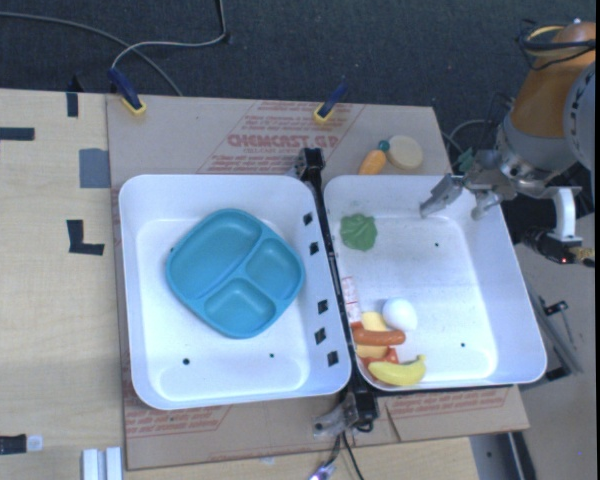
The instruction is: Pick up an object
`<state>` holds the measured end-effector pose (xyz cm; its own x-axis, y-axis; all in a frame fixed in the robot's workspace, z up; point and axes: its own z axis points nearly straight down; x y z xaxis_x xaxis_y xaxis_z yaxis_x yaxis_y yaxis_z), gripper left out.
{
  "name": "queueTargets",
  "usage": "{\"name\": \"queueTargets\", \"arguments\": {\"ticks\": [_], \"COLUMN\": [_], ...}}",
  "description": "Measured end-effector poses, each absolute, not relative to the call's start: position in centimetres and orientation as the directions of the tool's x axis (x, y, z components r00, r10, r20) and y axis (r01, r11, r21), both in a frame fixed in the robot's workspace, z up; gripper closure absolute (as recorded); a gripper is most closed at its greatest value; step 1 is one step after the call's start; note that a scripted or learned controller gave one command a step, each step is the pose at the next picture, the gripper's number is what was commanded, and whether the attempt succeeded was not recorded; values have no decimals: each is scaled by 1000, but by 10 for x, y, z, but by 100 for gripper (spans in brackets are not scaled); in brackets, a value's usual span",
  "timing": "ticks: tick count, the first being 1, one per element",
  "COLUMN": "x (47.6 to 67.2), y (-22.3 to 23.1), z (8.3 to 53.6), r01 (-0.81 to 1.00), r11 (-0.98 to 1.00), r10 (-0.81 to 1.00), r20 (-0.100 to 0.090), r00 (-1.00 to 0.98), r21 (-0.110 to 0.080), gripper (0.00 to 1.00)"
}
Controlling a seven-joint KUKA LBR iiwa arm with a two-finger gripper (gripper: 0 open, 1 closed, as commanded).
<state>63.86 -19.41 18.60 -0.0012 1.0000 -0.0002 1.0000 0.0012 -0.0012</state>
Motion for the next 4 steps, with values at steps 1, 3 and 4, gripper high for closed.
{"name": "queueTargets", "arguments": {"ticks": [1,3,4], "x": [668,665,665], "y": [-118,-95,-95], "z": [116,96,96], "r01": [1000,1000,1000], "r11": [3,3,3], "r10": [1000,1000,1000], "r20": [1,-3,-4], "r00": [-3,-3,-3], "r21": [-3,3,3], "gripper": [0,100,0]}}
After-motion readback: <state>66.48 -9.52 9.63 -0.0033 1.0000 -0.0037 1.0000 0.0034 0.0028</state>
